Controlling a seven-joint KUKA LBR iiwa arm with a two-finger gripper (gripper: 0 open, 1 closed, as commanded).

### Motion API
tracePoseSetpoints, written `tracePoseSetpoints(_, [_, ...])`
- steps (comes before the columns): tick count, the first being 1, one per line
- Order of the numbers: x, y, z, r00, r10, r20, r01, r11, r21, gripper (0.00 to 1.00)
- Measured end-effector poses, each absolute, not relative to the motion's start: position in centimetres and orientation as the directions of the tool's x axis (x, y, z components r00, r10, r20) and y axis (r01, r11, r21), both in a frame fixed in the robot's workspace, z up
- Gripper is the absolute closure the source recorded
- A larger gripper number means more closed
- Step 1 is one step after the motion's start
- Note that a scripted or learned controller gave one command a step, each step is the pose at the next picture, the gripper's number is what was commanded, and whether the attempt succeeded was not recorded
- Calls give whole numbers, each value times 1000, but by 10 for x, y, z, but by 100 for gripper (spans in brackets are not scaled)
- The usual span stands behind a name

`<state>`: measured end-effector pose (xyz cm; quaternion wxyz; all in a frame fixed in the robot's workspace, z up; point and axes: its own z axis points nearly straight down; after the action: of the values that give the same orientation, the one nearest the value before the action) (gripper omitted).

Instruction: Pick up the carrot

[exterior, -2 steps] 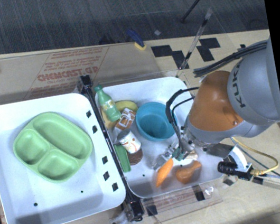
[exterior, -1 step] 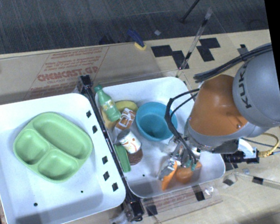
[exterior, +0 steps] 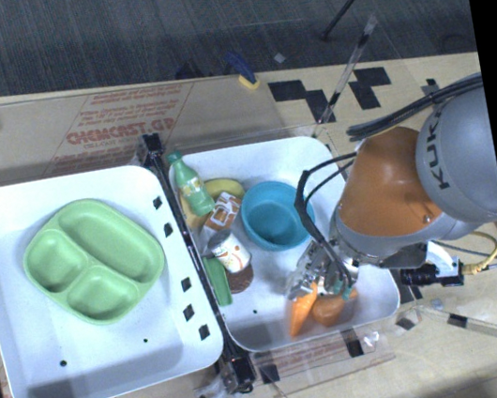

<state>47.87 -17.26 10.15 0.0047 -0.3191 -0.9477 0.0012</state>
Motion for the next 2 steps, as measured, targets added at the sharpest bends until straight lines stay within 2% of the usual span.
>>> tracePoseSetpoints(1, [503, -148, 223, -739, 674, -8, 674, 739, 1, 100])
tracePoseSetpoints(2, [501, -148, 219, -737, 676, -1, 676, 737, -3, 0])
